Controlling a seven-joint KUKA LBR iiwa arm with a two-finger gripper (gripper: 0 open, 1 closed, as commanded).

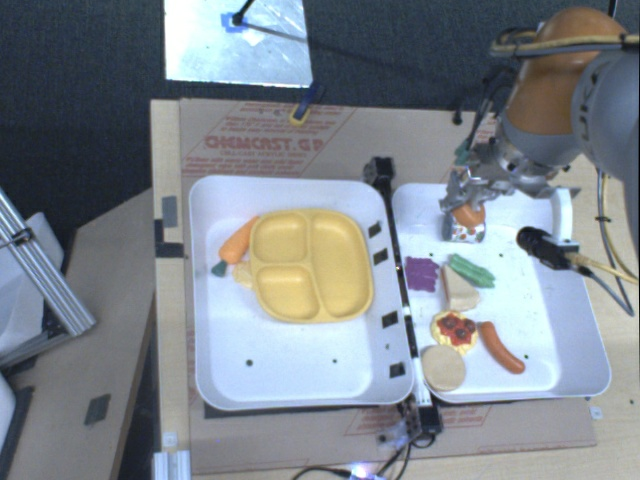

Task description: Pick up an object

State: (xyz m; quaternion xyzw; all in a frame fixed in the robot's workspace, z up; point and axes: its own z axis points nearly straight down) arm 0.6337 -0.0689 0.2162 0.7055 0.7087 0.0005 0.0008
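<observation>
Nearest the camera lies a round tan cookie (443, 367) at the front edge of the right bin (575, 368), and just behind it a small pizza slice (455, 329) and a sausage (500, 347). Further back come a cheese wedge (459, 291), a green pod (470, 269) and a purple piece (422, 274): six loose toy foods, one of each, scattered so that any could be reached from above. The left bin (215, 368) holds one yellow divided tray (305, 264), with one carrot (236, 241) wedged against its left rim.

The gripper (466, 211) is down at the back of the right bin, over an orange-and-white object (466, 221) that looks like the chosen target. That object sits right at the fingertips, but the slant hides whether it is truly between them, so I cannot tell if the gripper is wide, narrow or clamped. It appears to rest on the bin floor, so the pick is probably not yet done.
</observation>
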